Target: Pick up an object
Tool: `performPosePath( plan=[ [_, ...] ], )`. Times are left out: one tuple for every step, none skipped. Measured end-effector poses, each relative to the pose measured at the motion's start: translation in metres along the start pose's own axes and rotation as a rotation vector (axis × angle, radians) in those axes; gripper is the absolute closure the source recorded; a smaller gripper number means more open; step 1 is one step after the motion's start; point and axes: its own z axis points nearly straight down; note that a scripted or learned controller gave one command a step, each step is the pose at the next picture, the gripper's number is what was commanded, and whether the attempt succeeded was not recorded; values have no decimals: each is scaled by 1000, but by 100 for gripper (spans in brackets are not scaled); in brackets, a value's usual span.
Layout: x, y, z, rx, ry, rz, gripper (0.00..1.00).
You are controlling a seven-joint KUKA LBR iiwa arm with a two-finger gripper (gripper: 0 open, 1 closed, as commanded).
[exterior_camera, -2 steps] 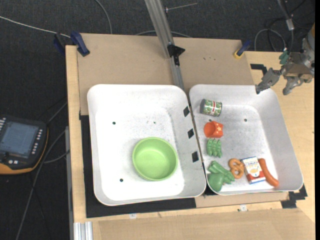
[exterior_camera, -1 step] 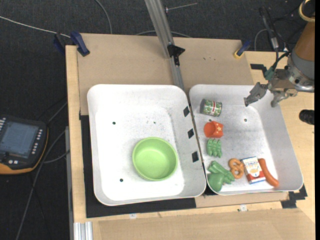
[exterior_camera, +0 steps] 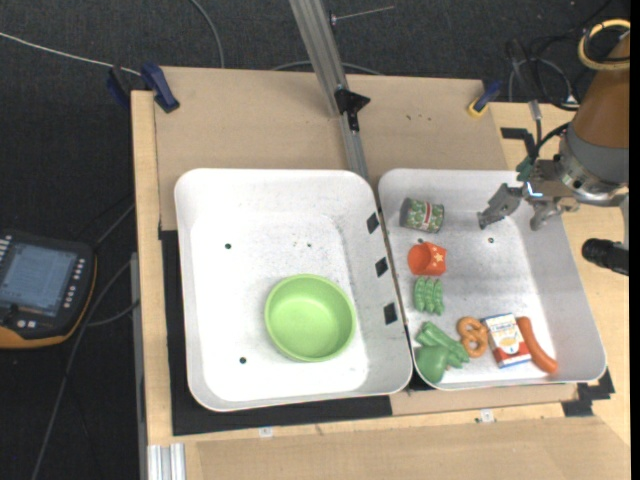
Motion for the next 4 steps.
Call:
performPosePath(
  plan=[
    [-6,1,44,0,0,0,0],
    [-6,2,31,-5,-1,-1,100],
    [-6,4,-11,-7,-2,0,100],
    [-11,8,-56,-8,-2,0,100]
  ],
)
